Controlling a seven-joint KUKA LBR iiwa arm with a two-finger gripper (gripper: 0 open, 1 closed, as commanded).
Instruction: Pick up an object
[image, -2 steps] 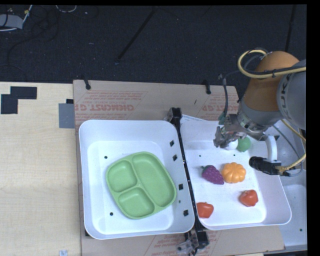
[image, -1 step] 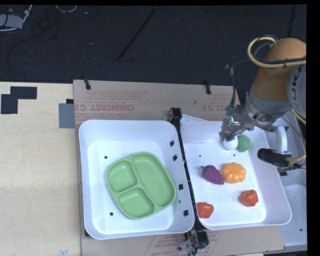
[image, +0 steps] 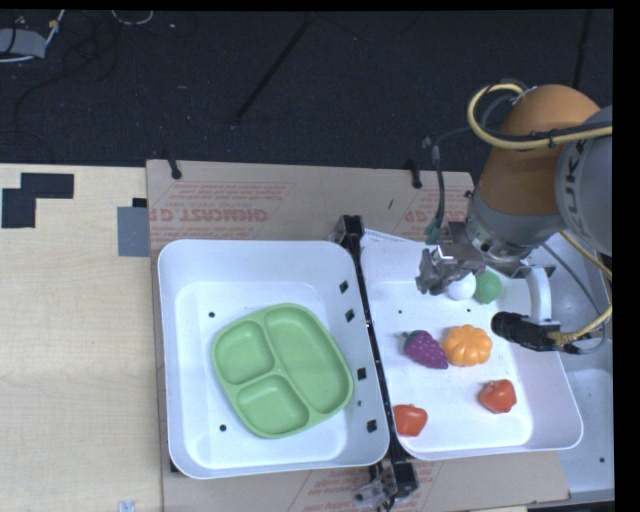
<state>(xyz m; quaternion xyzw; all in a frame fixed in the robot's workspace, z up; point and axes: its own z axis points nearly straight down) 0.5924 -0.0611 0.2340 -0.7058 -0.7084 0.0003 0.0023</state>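
My gripper (image: 438, 274) hangs low over the far part of the right bin (image: 560, 425). Touching its right side is a small white object (image: 461, 289), and a green round object (image: 488, 288) lies just beyond that. Whether the white object is gripped cannot be made out. Closer to the front lie a bunch of purple grapes (image: 425, 349) and an orange pumpkin-like fruit (image: 467, 344), side by side. A red piece (image: 498, 396) rests near the front right and another red piece (image: 409, 419) at the front left corner.
The left bin (image: 185, 300) holds a green divided plate (image: 281, 370). A black divider (image: 362, 330) runs between the two bins. Bare bin floor lies between the gripper and the grapes.
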